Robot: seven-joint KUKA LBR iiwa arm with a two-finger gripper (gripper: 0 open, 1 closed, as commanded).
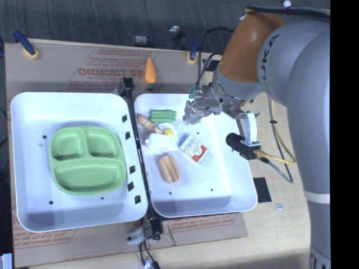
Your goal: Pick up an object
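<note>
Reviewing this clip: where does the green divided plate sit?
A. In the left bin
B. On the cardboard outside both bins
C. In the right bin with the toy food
A: the green divided plate lies flat inside the left bin, alone there.

You see in the right bin a hot dog, a small carton, a fried egg, green beans and bread.

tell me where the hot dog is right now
The hot dog lies in the right bin, toward its near-left part, just below the fried egg and left of the small carton.
</note>
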